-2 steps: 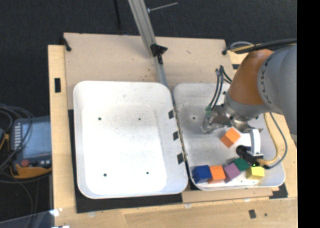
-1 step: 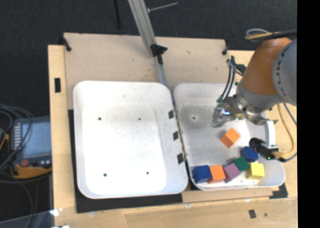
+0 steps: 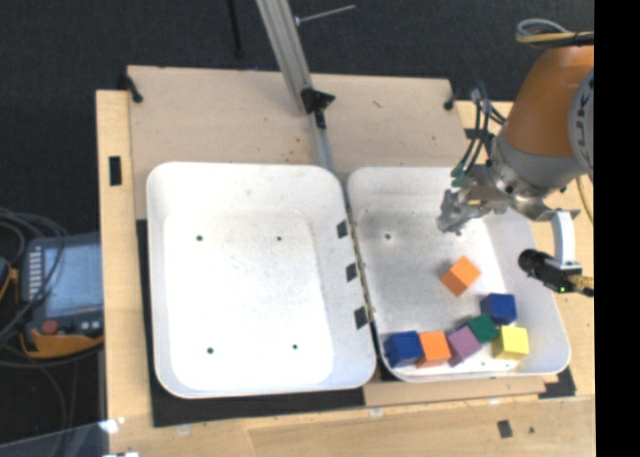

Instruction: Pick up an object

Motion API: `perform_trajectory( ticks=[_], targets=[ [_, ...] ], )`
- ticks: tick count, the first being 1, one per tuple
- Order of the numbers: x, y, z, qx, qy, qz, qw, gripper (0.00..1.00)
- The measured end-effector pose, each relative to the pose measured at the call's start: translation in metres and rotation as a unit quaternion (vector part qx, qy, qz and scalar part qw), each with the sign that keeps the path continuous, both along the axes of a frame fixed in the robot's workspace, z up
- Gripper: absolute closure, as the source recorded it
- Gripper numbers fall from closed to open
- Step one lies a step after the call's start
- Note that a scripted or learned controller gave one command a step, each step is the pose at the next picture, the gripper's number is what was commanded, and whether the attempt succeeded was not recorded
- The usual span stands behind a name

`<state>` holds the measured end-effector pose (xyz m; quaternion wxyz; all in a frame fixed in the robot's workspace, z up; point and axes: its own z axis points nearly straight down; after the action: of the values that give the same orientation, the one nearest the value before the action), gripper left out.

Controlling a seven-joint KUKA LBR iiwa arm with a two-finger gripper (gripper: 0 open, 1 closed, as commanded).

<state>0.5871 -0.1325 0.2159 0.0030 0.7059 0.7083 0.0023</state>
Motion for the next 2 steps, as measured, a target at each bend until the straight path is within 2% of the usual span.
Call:
perform_trajectory(
  ticks=[1, 2],
  targets=[
    [0.001, 0.0, 0.017, 0.0007, 0.002, 0.001, 1.0, 1.0],
    [-0.005, 0.058, 0.022, 0.0013, 0.003, 0.002, 1.0, 1.0]
  ],
)
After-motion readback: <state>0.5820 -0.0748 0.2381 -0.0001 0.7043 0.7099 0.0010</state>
